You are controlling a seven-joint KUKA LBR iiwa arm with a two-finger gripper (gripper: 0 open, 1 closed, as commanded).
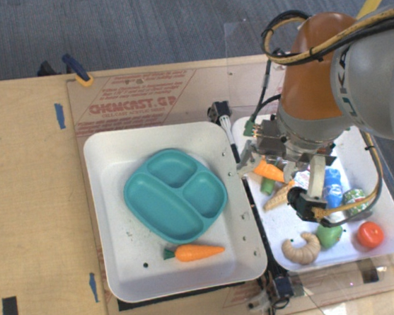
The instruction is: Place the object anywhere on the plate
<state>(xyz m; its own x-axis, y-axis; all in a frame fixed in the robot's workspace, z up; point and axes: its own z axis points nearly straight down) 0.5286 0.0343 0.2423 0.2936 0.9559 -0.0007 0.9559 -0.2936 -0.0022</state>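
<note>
A teal plate (176, 191) with three compartments lies in the left bin (112, 221), and nothing rests on it. Just below the plate, an orange toy carrot (194, 252) lies on the bin floor. My gripper (260, 158) hangs over the left side of the right bin (383, 166), close to the wall between the bins. A small orange toy piece (268, 171) sits right beneath it. The arm's body hides whether the gripper touches that piece.
The right bin also holds a tan cone (278, 194), a green piece (267, 186), a croissant (302, 248), a green pepper (329, 235), a red tomato (369, 235) and a blue-and-white bottle (334, 186). The arm covers the bin's upper part.
</note>
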